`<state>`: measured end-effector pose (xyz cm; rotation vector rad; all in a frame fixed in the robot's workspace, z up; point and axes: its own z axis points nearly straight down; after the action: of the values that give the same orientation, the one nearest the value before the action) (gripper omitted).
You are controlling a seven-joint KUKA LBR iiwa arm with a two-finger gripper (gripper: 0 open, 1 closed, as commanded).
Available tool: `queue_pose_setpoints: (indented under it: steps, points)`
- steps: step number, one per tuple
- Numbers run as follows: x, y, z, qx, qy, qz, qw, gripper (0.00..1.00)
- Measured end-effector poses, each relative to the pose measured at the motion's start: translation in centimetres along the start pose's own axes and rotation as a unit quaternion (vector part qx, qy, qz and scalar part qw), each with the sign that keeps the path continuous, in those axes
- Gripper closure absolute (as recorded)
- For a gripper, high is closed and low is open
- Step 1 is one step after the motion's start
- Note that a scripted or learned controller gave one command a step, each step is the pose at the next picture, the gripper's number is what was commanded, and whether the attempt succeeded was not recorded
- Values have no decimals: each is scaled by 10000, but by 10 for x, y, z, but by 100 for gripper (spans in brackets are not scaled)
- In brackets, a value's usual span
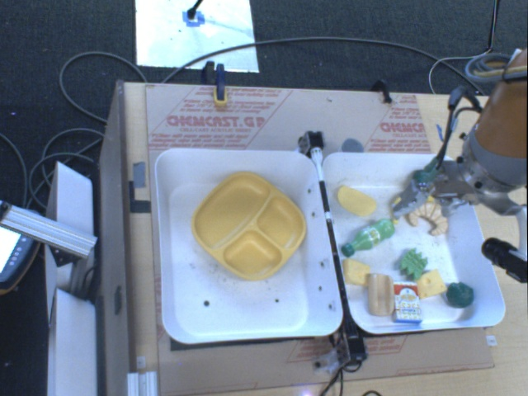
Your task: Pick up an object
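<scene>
The arm reached in over the right-hand bin (487,291), and its gripper (417,195) hung low just above a pale, curved, ridged toy (431,219) lying near that bin's far right side; that toy looked to be the object it was going for. The two fingers stood spread apart with nothing between them, so the hand was released and empty. Measured from that pale toy, a green bottle (370,238) lay just to the left and a little nearer the camera, a yellow oval piece (356,200) sat further left, a green leafy toy (412,263) lay toward the camera, and a small red and white carton (407,301) stood well toward the camera at the bin's near edge. To do this step well, I judged the fingers should straddle the toy across its narrow width and come straight down before closing, since its curved shape could slip out sideways, and the bottle nearby might be nudged. The brown board beneath the bins carried red print reading "CHEMCAST", with further letters after it that were hard to read. The carton's print was too small to read.
</scene>
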<state>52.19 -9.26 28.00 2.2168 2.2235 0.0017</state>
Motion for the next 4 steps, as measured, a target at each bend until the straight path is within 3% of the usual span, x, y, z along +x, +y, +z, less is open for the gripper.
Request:
queue_pose_setpoints:
  steps: [1,2,3,4]
  points:
    - [-50,-26,91,9,0,13,10000,0]
    - [-53,-35,195,-1,-1,11,10000,0]
    - [-62,5,195,-4,0,4,10000,0]
    - [-62,6,185,-17,-3,-2,10000,100]
